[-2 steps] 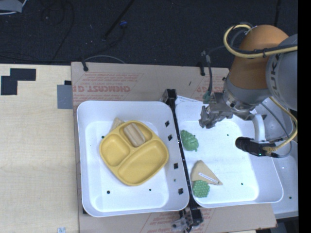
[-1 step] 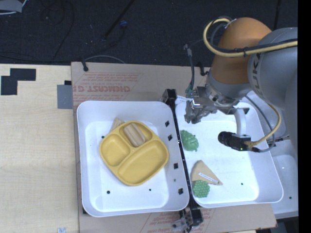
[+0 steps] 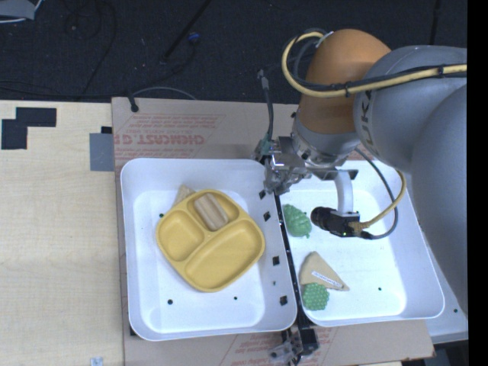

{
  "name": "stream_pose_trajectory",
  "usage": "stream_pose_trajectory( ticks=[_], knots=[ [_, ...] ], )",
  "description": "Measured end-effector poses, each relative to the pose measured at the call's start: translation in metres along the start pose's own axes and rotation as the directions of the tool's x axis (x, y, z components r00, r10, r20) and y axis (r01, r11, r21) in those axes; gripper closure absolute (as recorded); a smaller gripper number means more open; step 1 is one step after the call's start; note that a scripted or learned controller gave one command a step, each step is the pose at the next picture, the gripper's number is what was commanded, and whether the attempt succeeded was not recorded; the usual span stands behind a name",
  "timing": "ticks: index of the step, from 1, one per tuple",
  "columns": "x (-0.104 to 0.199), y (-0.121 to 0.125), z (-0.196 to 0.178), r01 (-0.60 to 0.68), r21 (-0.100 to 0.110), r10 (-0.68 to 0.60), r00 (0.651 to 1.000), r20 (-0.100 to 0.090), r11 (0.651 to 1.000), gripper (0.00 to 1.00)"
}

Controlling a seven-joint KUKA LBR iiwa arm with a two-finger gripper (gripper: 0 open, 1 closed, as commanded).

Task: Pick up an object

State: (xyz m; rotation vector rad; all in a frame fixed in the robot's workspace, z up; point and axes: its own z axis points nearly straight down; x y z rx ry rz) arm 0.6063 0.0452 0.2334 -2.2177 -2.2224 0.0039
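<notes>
My gripper hangs over the ridge between the two bins, at the upper left corner of the right bin. Just below it and a little to its right lies a green broccoli-like piece. Nearer the front of the same bin rests a tan wedge with a second green piece touching its lower edge. In the left bin a yellow divided plate carries a beige roll in its upper compartment.
The grey arm and its orange band cover the back of the right bin. A black cable end hangs beside the upper green piece. Brown cardboard lies under both bins, on a light wooden bench.
</notes>
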Motion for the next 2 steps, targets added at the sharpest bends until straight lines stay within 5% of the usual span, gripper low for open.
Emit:
stream_pose_trajectory(
  ticks=[1, 2],
  knots=[
    [0.0477, 0.0134, -0.0074, 0.001, -0.002, -0.001, 1.0, 0.0, 1.0, 1.0],
    [0.0466, 0.0126, -0.0071, 0.001, 0.0, -0.001, 1.0, 0.0, 1.0, 0.0]
  ],
)
